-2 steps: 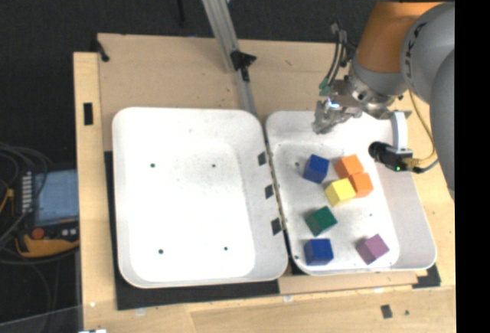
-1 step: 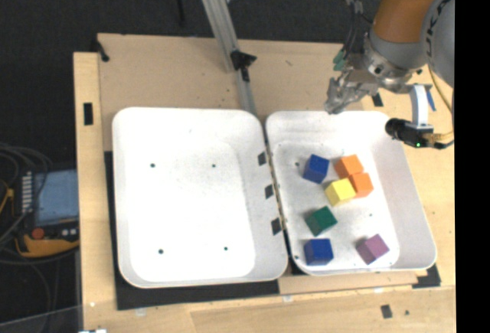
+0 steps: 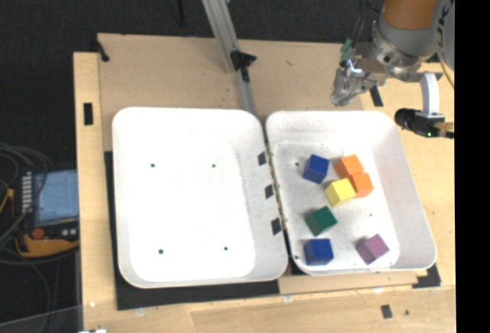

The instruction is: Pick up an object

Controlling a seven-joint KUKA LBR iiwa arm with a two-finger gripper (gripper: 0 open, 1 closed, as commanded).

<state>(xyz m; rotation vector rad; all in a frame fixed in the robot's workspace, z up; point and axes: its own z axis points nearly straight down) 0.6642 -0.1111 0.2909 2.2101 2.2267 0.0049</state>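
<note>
Several coloured cubes lie in the right bin (image 3: 398, 148): a blue cube (image 3: 315, 168), two orange cubes (image 3: 350, 166) (image 3: 360, 184), a yellow cube (image 3: 340, 191), a green cube (image 3: 321, 220), a second blue cube (image 3: 318, 250) and a purple cube (image 3: 372, 248). My gripper (image 3: 346, 91) hangs above the bench just beyond the right bin's far rim, well away from the cubes. Nothing shows between its fingers, and their spread is too small to read.
The left bin (image 3: 187, 194) sits beside the right one, joined along a hinged middle edge. A slanted metal pole (image 3: 218, 14) rises behind the bins. A small device with cables (image 3: 50, 209) lies off the bench at the left.
</note>
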